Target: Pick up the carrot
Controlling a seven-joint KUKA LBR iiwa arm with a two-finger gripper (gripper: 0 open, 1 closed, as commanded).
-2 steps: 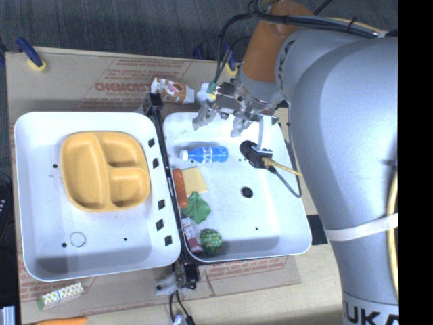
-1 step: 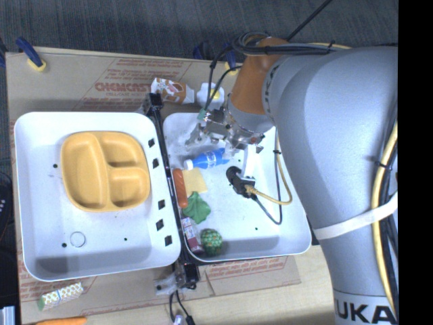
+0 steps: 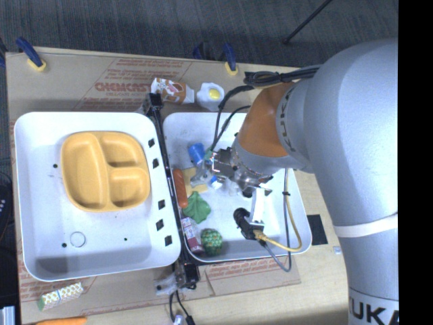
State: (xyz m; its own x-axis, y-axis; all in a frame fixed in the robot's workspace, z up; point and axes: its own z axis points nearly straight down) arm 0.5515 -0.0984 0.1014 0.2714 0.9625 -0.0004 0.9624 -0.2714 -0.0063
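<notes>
The carrot (image 3: 180,188) is a slim orange stick lying lengthwise against the left wall of the right bin (image 3: 298,229). My gripper (image 3: 211,170) hangs low over the bin's middle, just right of the carrot's upper end and apart from it. It is among small blue and yellow items (image 3: 197,153). The wrist and arm cover much of the bin's right half.
A green leafy piece (image 3: 197,208), a green ball (image 3: 212,241) and a dark red can (image 3: 190,235) lie below the carrot. The left bin (image 3: 34,249) holds a yellow divided plate (image 3: 105,169). A small bottle (image 3: 170,90) and a yellow-white toy (image 3: 212,95) sit behind the bins.
</notes>
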